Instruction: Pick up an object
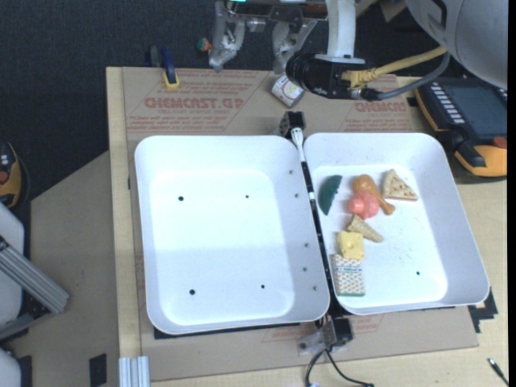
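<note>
end effector (251, 45) hangs high past the far edge of the desk (201, 103), two fingers spread, nothing between them. step in hand looks like the approach, no pick begun. toys cluster in the right bin (451, 216): green piece (329, 192), pink piece (364, 205), cracker packet (349, 279). next move likely calls for travelling over that bin and descending on one piece.

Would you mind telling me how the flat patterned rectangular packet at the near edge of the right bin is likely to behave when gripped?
The flat patterned rectangular packet lies low against the right white bin, so fingers may struggle to get under it. It looks thin, so probably light and perhaps bendable. It touches the yellow block, which may shift if the packet is pushed.
</note>
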Action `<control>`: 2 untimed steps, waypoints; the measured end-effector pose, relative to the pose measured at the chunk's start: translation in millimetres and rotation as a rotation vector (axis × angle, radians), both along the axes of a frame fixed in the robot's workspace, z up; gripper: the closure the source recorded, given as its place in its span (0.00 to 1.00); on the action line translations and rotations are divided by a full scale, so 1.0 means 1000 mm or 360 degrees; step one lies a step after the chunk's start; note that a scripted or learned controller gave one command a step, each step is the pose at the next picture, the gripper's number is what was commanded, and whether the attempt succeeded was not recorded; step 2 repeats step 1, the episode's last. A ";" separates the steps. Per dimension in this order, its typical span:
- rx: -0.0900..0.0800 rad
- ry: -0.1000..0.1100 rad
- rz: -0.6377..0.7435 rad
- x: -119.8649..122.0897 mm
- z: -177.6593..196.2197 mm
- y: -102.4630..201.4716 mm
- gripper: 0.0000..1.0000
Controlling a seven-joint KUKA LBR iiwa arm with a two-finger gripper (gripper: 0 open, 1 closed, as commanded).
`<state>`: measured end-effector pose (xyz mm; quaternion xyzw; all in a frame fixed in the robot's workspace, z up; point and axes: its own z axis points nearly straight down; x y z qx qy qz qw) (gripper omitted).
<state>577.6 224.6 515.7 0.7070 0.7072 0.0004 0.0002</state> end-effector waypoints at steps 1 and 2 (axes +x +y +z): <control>-0.0007 0.0024 0.0003 -0.062 -0.105 0.000 0.00; -0.0007 0.0024 0.0003 -0.062 -0.105 0.000 0.00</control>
